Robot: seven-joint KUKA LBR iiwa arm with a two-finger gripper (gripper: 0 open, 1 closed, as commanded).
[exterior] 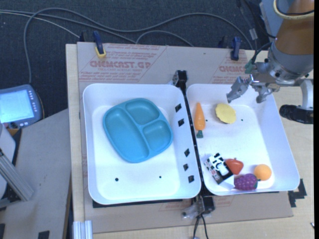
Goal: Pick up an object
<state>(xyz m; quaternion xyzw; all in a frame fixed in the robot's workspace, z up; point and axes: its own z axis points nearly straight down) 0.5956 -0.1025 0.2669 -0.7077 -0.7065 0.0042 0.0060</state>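
My gripper (247, 92) hangs over the far edge of the right bin (279, 133), its two fingers spread open with nothing between them. Just below and left of it lies a yellow chip-like piece (226, 113). An orange carrot (199, 117) lies along the bin's left wall. At the near end sit a black-and-white toy (217, 166), a red pepper-like piece (235, 166), a purple grape bunch (245, 182) and an orange fruit (262, 172).
The left bin (99, 173) holds a blue divided plate (138, 129). A black divider with clips (185, 133) runs between the bins. Blue clamps (99, 44) hold the board at the back. A handheld screen (17, 105) sits off the bench at left.
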